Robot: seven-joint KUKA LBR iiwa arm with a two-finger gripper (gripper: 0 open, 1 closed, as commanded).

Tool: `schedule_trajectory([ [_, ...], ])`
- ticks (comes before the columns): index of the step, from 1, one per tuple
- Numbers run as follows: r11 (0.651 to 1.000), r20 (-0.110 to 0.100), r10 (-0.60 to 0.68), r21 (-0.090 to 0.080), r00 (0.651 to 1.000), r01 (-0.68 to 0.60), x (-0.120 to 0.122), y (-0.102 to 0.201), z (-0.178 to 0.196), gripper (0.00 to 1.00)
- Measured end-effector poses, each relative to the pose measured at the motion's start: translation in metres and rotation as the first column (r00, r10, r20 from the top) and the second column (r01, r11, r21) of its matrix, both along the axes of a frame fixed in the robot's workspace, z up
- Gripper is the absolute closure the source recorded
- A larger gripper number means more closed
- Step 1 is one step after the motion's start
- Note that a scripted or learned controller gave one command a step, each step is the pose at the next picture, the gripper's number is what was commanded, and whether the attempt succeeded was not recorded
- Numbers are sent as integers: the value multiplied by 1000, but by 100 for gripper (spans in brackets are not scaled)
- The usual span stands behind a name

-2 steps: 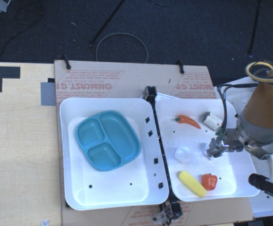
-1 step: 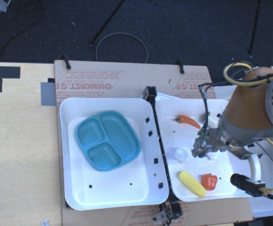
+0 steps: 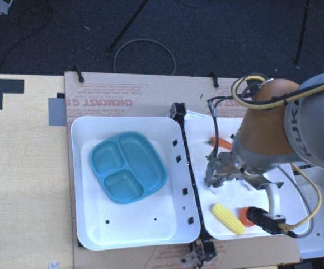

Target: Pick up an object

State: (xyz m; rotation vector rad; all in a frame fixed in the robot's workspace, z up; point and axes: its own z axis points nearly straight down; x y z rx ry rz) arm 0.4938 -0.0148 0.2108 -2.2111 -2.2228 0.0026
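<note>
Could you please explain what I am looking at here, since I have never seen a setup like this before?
This is a single picture from a camera fixed above a workbench, looking down at a slant. The big grey and orange shape on the right is a robot arm; it reaches in from that side, and its job is to pick up an object. Its gripper, a two-finger claw, hangs low over the right bin, near that bin's left wall. I cannot tell whether the claw is open or shut, or whether anything is in it.

The bench carries two shallow white bins side by side. The left bin holds a blue divided plate with three compartments. The right bin holds a yellow toy corn cob, a small red-orange object beside it, and an orange piece partly hidden behind the arm.
</note>
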Motion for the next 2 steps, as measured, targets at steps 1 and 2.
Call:
schedule_trajectory([
  [1,1000,2,0,-1,1000,0,2,51,14,100],
  [2,1000,2,0,-2,1000,0,2,102,23,100],
])
